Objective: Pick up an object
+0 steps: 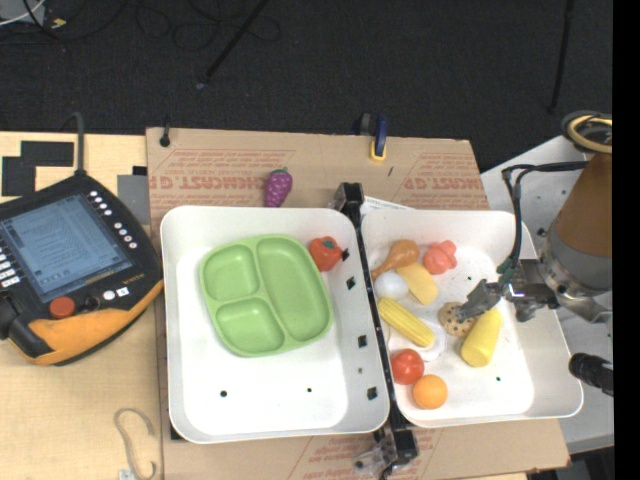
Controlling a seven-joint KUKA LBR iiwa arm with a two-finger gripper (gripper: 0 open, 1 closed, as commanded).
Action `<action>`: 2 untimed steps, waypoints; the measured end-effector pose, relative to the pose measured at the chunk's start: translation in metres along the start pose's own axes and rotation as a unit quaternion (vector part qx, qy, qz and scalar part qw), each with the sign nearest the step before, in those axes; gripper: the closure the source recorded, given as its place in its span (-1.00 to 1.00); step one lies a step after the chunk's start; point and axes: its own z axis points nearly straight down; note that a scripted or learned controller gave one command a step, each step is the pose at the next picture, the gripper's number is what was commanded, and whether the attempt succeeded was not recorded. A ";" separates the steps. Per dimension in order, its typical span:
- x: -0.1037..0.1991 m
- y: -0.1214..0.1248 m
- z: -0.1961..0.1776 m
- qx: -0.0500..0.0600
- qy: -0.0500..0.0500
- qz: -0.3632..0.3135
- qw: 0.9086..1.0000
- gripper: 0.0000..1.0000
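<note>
Bins: two white bins point(262, 413), side by side. Left bin: one green divided plate point(266, 295), one red tomato-like piece point(324, 254). Right bin: one corn cob point(405, 322), two yellow pieces point(481, 337), one drumstick point(395, 258), one white egg point(392, 286), one pink piece point(440, 258), one cookie point(454, 317), one red ball point(407, 366), one orange point(430, 392); one purple grape bunch point(277, 187) lies on the cardboard outside.

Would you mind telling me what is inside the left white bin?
A green divided tray lies in the left bin, with a red tomato-like toy beside the tray's far right corner. Whatever lies beneath the tray is covered.

We see dark carpet point(300, 58) strewn with cables point(150, 8) behind a cardboard-covered surface point(300, 163); a teach pendant point(70, 258) rests at left.
</note>
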 end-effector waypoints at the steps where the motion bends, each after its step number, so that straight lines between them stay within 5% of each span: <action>1: -0.005 -0.009 0.052 0.001 0.000 0.001 1.000 -1.00; 2: -0.003 -0.016 0.114 0.000 0.000 0.000 1.000 -1.00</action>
